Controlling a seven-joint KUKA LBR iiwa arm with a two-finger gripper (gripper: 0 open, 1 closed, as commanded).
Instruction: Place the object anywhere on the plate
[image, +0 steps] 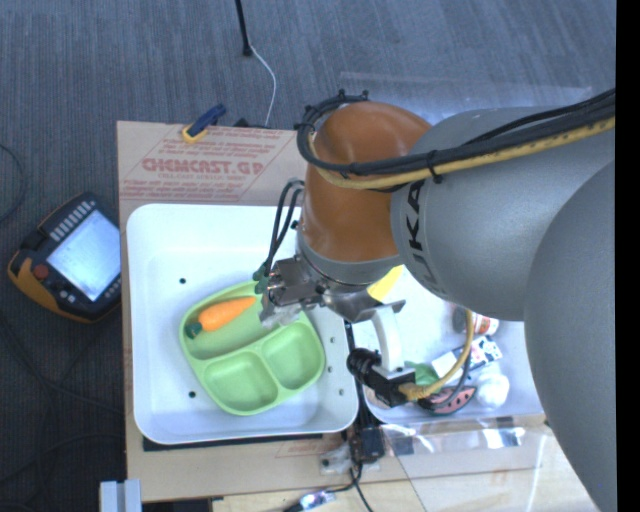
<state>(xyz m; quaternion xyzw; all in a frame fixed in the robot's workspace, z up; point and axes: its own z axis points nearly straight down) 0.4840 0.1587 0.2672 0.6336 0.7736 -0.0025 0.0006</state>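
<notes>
A small orange carrot (226, 313) (likely light, stiff, smooth; best pinched mid-body) lies in the green plate (250, 385) beside the gripper (275, 300), its grip state indiscernible.

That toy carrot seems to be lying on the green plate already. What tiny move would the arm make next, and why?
Probably a short lift straight up. The carrot already lies in the long compartment of the green plate, so the placing looks done, and the gripper hangs right at the carrot's end. Rising first should avoid knocking it back out.

The arm (480, 200) hides most of the right bin (440, 310).
</notes>
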